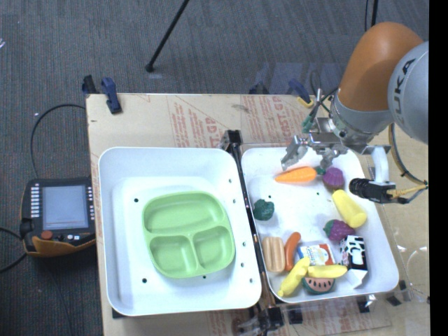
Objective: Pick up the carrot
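Observation:
The carrot, orange with a small green end, lies on its side near the back of the right bin. My gripper hangs just above it, at the end of the grey arm with the orange band. It is open, with one finger over the carrot's left part and the other by its right end. The carrot rests on the bin floor, not lifted.
Right bin also holds purple grapes beside the carrot, a yellow piece, a dark green broccoli, a hot dog, a banana and a milk carton. Left bin holds a green divided plate.

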`<state>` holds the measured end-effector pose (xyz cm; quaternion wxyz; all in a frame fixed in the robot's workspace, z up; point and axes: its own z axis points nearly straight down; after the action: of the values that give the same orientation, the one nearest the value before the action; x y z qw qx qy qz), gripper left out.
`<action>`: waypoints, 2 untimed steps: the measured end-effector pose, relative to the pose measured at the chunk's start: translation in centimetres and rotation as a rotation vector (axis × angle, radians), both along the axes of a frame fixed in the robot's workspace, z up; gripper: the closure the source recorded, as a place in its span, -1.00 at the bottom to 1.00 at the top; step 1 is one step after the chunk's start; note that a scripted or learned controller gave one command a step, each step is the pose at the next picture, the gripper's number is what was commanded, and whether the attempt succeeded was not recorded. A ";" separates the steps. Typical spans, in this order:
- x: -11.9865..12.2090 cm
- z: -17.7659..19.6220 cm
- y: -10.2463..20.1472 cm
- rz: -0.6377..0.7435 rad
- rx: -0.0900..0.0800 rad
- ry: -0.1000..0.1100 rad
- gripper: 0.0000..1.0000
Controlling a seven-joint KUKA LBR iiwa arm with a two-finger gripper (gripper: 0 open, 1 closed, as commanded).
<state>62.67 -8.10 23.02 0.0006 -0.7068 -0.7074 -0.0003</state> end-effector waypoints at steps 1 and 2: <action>0.6 -13.6 -1.5 0.159 0.004 0.018 -1.00; 1.0 -12.9 -7.9 0.370 -0.002 -0.003 -1.00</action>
<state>63.71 -16.00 10.14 -0.0011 -0.5646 -0.8253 -0.0006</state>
